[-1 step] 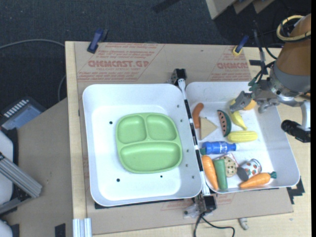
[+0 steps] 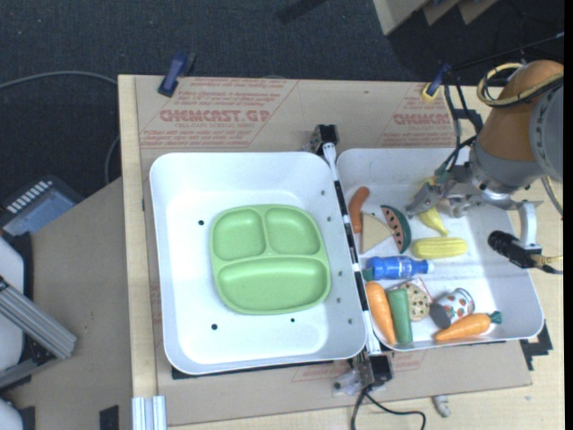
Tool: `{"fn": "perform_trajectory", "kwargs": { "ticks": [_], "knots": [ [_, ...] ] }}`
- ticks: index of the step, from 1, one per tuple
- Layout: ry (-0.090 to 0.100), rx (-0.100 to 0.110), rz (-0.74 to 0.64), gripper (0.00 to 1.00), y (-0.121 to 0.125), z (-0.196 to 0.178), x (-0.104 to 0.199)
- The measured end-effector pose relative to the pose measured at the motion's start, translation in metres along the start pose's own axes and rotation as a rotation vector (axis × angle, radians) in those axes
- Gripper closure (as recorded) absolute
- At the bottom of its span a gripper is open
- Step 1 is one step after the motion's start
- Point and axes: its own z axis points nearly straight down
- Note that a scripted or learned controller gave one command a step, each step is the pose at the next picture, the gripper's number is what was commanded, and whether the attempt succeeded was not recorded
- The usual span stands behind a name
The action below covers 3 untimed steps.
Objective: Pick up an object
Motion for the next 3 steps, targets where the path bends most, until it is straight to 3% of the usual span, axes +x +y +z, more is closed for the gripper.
{"fn": "perform_trajectory", "kwargs": {
  "ticks": [1, 2, 3],
  "knots": [
    [-0.001, -0.004, 0.000, 1.00, 0.001, -0.011, 0.000],
    [0.001, -0.002, -0.002, 1.00, -0.013, -0.001, 0.058],
    [0.001, -0.003, -0.002, 1.00, -0.042, -0.101, 0.138]
  ]
}}
